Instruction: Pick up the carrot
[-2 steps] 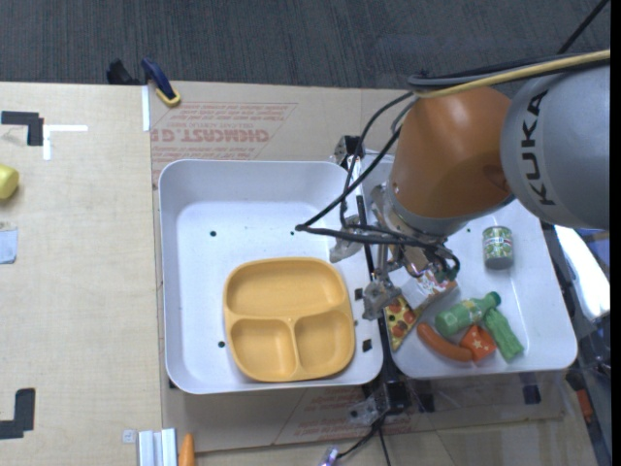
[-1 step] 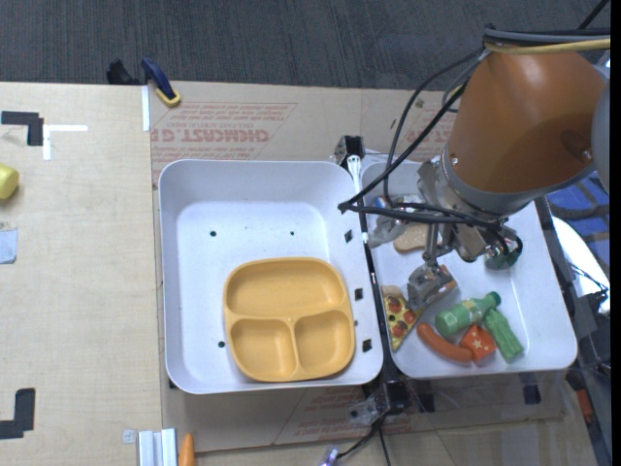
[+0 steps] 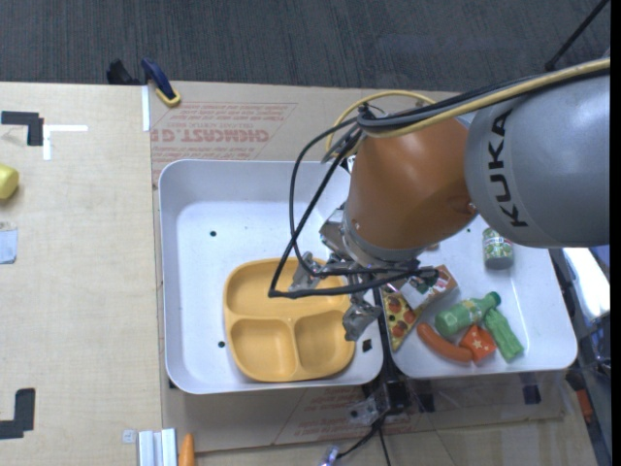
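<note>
The carrot (image 3: 477,341) lies in the right bin (image 3: 543,352) near its front edge, touching the green bottle (image 3: 466,313) and the hot dog (image 3: 444,342). It appears light, rigid and smooth; grip across its thick midsection. Gripper (image 3: 364,318) state: cannot tell.

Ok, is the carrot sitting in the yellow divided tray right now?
No. The carrot lies in the right bin beside the green bottle, while the yellow tray sits in the left bin.

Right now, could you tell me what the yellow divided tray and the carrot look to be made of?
The tray looks like matte moulded plastic: even yellow, rounded compartment walls. The carrot seems a smooth plastic toy, uniformly orange with slight sheen, though rubber is possible.
</note>
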Motion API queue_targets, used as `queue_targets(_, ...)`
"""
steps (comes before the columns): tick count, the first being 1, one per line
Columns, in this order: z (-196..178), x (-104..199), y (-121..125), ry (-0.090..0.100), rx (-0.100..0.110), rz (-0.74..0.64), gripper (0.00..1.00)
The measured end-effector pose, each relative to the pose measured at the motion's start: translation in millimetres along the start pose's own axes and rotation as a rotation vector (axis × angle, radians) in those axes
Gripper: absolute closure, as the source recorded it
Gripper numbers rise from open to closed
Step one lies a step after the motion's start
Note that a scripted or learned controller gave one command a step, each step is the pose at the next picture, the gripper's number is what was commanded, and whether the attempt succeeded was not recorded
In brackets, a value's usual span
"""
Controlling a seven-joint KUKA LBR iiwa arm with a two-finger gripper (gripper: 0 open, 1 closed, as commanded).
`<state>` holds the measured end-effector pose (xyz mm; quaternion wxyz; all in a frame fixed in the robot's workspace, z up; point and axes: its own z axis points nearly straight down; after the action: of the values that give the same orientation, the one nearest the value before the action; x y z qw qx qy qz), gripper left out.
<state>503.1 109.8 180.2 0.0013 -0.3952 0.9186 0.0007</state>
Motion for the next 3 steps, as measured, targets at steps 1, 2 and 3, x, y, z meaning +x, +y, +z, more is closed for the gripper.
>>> queue_targets(1, 82, -13, 40, -0.002, 0.001, -0.151, 0.0)
queue_targets(2, 75, -14, 40, -0.003, 0.0, -0.151, 1.0)
queue_targets(3, 69, -16, 41, -0.005, -0.003, -0.151, 1.0)
